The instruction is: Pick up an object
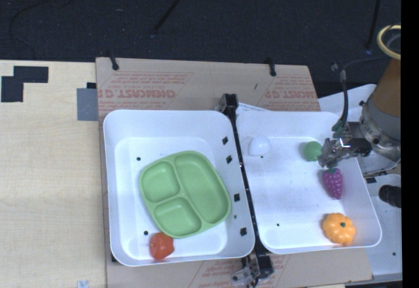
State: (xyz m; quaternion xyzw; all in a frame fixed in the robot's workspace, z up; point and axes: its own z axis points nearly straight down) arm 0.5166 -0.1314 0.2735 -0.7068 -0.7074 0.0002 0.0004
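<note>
Orange pumpkin toy [338, 228] sits at the near corner of the right bin [288, 241], below and well apart from the gripper [332, 154]. Gripper hangs over the right bin's far right side; cannot tell its open/closed state from this slant. Purple grape bunch [332, 183] lies just beneath the gripper, its stem end close to or touching the tip, contact unclear. Green ball [311, 150] just to the gripper's left, near it. White ball [259, 146] further left, well apart. Left bin [124, 143], far left of the gripper, holds a green divided plate [184, 194] and a red tomato toy [161, 245] by its near wall.
</note>
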